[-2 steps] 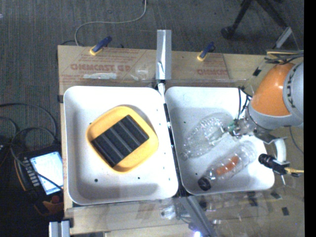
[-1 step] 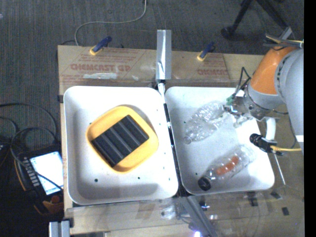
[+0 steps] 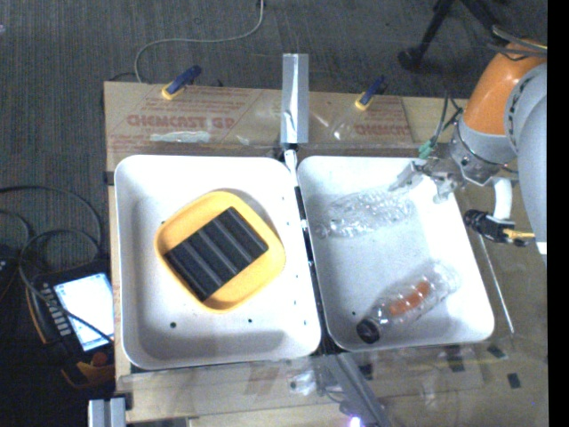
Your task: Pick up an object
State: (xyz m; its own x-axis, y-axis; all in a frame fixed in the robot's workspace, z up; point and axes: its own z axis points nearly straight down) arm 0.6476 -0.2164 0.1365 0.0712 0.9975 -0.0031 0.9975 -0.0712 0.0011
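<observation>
The arm's gripper [image 3: 425, 173] hangs above a crumpled clear bottle [image 3: 366, 213] in the right bin [image 3: 476, 323]; whether it is open cannot be told.

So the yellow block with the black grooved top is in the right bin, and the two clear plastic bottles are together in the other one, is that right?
Not quite. The camera view shows the yellow block in the left bin, not the right. The two clear plastic bottles, a crumpled one and one with a black cap, lie together in the right bin.

A dark carpet floor around a brown bench

A chair base [image 3: 444, 12] stands at the top. Wires [image 3: 53, 212] and a small screen [image 3: 84, 308] lie left.
</observation>
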